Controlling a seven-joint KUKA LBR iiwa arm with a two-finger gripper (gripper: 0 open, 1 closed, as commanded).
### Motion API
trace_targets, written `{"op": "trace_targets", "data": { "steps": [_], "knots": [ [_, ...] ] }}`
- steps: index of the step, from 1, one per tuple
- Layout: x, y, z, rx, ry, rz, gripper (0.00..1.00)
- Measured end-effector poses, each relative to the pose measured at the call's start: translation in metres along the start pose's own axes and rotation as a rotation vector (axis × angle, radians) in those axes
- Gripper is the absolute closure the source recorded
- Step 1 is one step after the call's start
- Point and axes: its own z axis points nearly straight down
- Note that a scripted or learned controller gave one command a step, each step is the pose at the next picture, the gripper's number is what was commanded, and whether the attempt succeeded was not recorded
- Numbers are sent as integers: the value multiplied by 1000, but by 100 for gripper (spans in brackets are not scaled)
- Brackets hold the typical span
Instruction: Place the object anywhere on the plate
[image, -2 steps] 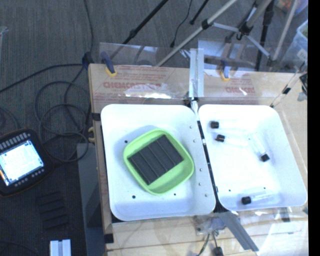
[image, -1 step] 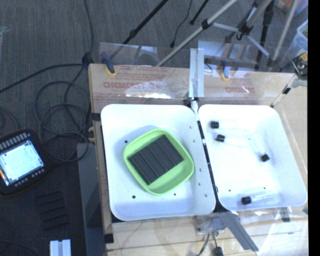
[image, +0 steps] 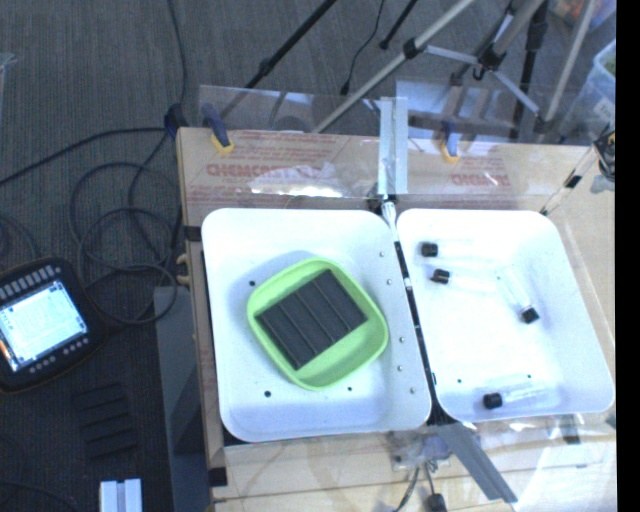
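A lime-green square plate (image: 372, 343) lies in the left white bin (image: 230, 250), turned at a slant. A dark grey ridged slab (image: 310, 318) covers the plate's middle. In the right white bin (image: 570, 260) lie several clear tubes with black caps. One tube (image: 455, 246) is at the bin's far left, with a second (image: 468, 281) just below it. Another tube (image: 516, 296) lies near the middle, and one more (image: 520, 394) rests along the near edge.
The bins stand side by side on a wooden bench (image: 300, 165) with a clear sheet taped at its far side. A control pendant (image: 40, 322) and cables lie on the floor to the left. Tripod legs (image: 470, 50) stand behind the bench.
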Motion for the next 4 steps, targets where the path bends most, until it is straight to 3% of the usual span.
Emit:
{"op": "trace_targets", "data": {
  "steps": [1, 2, 4],
  "knots": [
    [-27, -6, 0, 1, 1, 0, 0],
    [3, 1, 0, -2, 0, -1, 0],
    [-31, -7, 1, 2, -1, 0, 0]
  ]
}}
